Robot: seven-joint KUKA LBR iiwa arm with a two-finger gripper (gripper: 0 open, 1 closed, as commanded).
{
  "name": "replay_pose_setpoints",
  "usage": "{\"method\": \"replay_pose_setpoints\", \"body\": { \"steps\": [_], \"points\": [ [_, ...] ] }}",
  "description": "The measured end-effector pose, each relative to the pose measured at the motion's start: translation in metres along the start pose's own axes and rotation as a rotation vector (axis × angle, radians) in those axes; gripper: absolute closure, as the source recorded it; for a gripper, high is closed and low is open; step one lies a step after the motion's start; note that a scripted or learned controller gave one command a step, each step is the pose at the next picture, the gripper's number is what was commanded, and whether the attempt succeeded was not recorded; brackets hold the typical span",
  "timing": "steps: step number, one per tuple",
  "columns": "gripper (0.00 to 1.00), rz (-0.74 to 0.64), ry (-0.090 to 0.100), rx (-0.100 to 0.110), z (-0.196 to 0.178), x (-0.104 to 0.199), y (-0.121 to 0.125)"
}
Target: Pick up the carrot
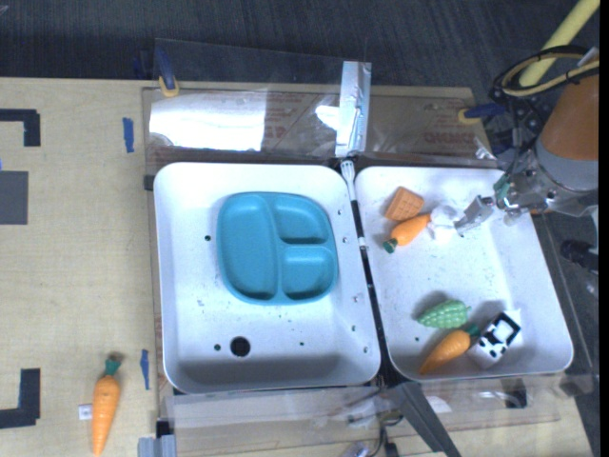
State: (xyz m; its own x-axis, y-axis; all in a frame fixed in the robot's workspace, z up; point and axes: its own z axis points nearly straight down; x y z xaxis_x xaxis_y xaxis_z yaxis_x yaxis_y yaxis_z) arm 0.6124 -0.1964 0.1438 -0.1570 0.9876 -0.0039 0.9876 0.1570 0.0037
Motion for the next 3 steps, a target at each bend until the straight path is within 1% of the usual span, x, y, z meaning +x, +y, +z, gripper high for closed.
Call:
{"method": "replay_pose_setpoints", "body": {
  "steps": [1,2,3],
  "points": [
    [0.00,0.122,0.002,0.002,0.058,0.012,-0.028],
    [0.00,-0.081,0.004,-0.001,0.018,0.102,0.017],
    [0.00,-0.040,0.003,0.001,0.057,0.098,0.017]
  ]
}}
